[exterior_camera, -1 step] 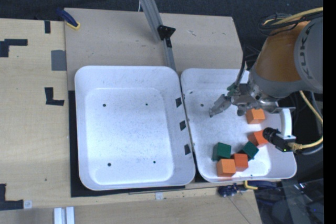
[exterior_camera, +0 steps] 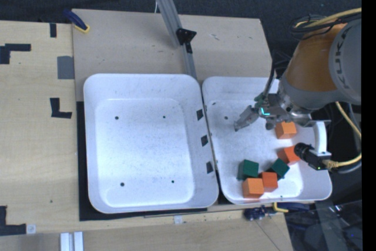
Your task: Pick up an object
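Observation:
Several small blocks lie in the right white bin (exterior_camera: 229, 91). An orange block (exterior_camera: 286, 129) sits near the bin's right side, just under the wrist. Below it lies an orange-red block (exterior_camera: 287, 154). Towards the front, a green block (exterior_camera: 248, 168), a dark green block (exterior_camera: 280, 168), a red-orange block (exterior_camera: 269, 179) and an orange block (exterior_camera: 254, 187) cluster together. My gripper (exterior_camera: 245, 119) hangs over the middle of the right bin, left of the upper orange block and above the green one. Nothing shows in its grasp.
The left white bin (exterior_camera: 144, 88) stands beside the right one, sharing a raised rim at the middle. A grey metal pole (exterior_camera: 167, 3) slants over the bench behind the bins. Yellow cables and a black fitting (exterior_camera: 308, 154) hang at the right bin's right edge.

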Robot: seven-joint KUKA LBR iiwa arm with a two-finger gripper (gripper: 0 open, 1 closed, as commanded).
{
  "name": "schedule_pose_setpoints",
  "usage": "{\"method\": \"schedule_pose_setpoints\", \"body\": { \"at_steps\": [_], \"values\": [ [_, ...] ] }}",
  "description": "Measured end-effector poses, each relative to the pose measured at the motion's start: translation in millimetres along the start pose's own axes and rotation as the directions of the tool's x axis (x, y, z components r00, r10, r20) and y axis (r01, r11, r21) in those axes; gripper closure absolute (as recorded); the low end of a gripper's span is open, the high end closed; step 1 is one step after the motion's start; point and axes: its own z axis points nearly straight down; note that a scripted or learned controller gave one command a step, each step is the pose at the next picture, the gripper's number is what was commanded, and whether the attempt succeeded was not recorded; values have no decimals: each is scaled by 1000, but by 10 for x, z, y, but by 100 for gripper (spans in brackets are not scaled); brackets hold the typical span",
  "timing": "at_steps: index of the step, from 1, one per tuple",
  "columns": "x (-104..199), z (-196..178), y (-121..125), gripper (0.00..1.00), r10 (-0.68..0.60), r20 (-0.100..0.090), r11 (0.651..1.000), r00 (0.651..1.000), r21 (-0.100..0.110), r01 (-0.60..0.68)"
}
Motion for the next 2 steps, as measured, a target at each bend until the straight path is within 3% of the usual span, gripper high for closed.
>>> {"method": "schedule_pose_setpoints", "body": {
  "at_steps": [2],
  "values": [
    [-71, 1033, -76, 0, 1, 1, 1000, 1000, 5, -1]
  ]
}}
